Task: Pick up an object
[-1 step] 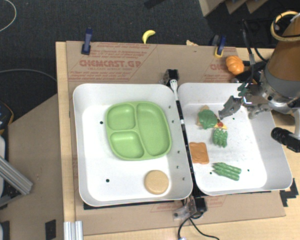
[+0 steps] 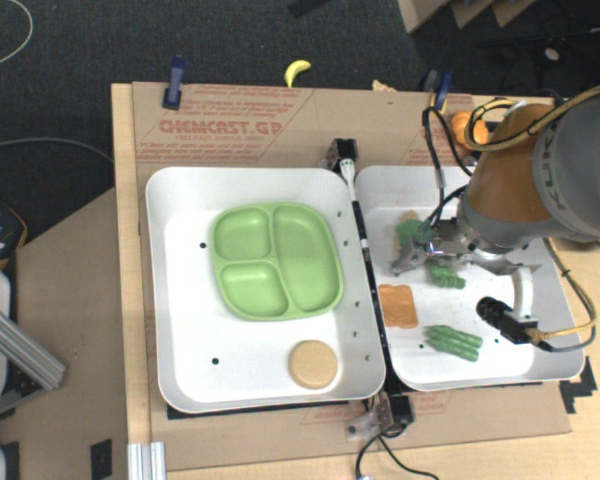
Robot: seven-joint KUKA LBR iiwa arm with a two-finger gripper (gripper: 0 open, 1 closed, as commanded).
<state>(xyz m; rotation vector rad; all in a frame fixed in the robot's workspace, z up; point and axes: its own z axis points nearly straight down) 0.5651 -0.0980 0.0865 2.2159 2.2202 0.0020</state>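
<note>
The claw hangs low in the right bin beside a green toy; its opening cannot be told.

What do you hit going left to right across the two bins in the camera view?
Order: green divided plate → orange slab → green bean bundle. Left out: the tan disc, which sits within the plate's span.

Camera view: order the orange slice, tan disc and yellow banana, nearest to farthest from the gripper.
1. orange slice, right bin, beside the gripper.
2. tan disc, left bin, near corner.
3. yellow banana, at the bench far edge.
</note>
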